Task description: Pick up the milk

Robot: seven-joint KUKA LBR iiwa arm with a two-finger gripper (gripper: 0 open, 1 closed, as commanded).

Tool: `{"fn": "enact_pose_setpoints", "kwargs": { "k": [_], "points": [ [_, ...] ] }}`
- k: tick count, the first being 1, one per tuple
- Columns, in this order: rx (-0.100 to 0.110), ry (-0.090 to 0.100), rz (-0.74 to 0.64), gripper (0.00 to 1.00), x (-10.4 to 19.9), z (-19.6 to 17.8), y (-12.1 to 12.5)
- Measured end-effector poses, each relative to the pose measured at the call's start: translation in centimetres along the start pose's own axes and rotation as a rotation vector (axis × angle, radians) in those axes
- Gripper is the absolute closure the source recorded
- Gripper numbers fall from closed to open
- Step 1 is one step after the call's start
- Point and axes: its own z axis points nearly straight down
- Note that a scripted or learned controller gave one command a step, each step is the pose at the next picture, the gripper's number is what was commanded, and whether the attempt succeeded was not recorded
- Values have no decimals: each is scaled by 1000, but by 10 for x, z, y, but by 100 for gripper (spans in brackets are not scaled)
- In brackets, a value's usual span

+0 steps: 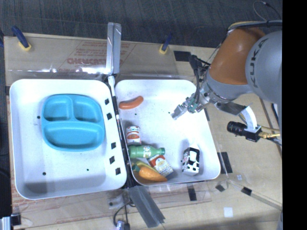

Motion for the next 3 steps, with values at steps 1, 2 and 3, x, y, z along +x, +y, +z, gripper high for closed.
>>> {"fn": "enact_pose_setpoints", "kwargs": {
  "k": [1,2,3],
  "points": [
    [1,0,0,0,0,0,0],
    [0,-1,92,0,-10,95,-99],
    [-1,-3,88,100,-12,85,-98]
  ]
}}
